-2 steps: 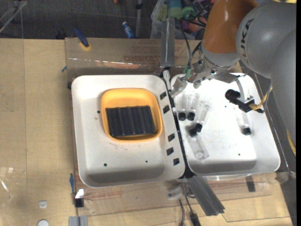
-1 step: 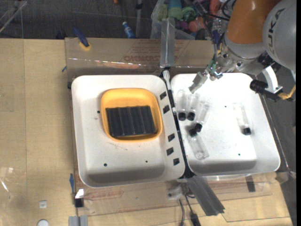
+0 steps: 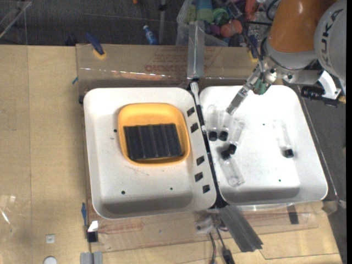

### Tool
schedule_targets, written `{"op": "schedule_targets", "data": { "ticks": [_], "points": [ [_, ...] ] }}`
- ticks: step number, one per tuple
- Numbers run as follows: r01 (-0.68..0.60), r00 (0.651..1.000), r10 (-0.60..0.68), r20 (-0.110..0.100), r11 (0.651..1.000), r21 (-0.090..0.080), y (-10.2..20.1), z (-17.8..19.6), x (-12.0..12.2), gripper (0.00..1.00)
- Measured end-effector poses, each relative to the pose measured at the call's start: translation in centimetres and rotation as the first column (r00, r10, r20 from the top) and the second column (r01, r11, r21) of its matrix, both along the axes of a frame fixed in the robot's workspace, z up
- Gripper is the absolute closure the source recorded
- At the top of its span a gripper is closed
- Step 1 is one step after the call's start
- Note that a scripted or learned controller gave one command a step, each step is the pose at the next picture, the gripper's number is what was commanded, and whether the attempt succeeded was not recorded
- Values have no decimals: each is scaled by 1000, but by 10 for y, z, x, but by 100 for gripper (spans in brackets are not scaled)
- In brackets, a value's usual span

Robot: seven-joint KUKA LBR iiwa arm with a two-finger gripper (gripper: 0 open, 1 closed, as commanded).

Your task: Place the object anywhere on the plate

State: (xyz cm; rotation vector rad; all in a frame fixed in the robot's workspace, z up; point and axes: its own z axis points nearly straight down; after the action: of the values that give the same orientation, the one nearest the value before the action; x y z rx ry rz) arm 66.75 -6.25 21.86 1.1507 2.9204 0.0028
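In the left bin, an orange-yellow plate [image 3: 151, 110] carries a dark ridged rectangular block [image 3: 153, 141], which lies flat in its middle. My gripper [image 3: 237, 102] hangs over the upper left part of the right bin, slanting down towards a cluster of clear tubes with black caps [image 3: 217, 132]. It is well to the right of the plate, across the divider. Nothing can be made out held in it.
The left bin [image 3: 110, 186] and right bin [image 3: 275, 188] meet at a ridge with black clips [image 3: 199, 159]. More clear tubes lie in the right bin, one at mid-bin [image 3: 230, 157] and one near its right side [image 3: 286, 142]. A box of coloured toys [image 3: 225, 4] stands behind the bins.
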Motion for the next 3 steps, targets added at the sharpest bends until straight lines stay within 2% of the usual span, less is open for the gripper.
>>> {"op": "schedule_targets", "data": {
  "ticks": [1, 2, 3],
  "points": [
    [45, 999, -45, 2, 999, 1, 5, 32, -18, 0],
    [-226, 974, 226, 5, 974, -3, -51, 31, -12, 0],
    [-506, 862, 506, 6, 862, -8, -152, 53, -17, 0]
  ]
}}
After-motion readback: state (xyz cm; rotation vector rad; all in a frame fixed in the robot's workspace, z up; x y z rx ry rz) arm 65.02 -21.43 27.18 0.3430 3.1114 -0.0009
